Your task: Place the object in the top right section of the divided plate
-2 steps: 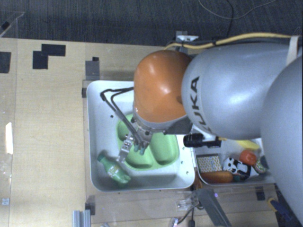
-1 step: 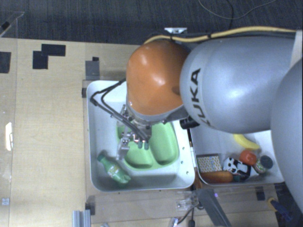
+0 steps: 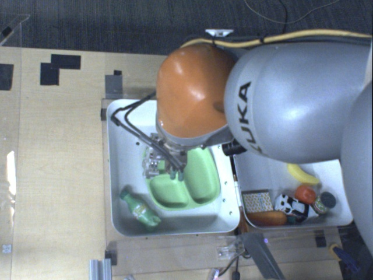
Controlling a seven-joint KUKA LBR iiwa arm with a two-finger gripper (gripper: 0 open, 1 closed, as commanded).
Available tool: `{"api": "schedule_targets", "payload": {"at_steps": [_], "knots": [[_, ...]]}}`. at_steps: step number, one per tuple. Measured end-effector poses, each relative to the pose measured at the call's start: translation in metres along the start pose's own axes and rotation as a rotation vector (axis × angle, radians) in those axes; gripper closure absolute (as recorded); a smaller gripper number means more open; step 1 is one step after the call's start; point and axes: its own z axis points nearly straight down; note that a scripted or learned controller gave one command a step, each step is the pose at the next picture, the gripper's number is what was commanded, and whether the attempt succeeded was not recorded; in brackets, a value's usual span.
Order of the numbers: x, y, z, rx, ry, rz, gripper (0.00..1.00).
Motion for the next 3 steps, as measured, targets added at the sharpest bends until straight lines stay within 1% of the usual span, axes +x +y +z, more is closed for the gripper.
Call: {"api": "schedule_targets", "payload": {"at_steps": [1, 2, 3], "knots": [[0.014, -0.003, 0.041, 0.008, 0.006, 0.317, 1.0], [0.011, -0.002, 0.029, 0.002, 0.001, 0.317, 1.0], [0.01, -0.031, 0.042, 0.007, 0.004, 0.239, 1.0]]}}
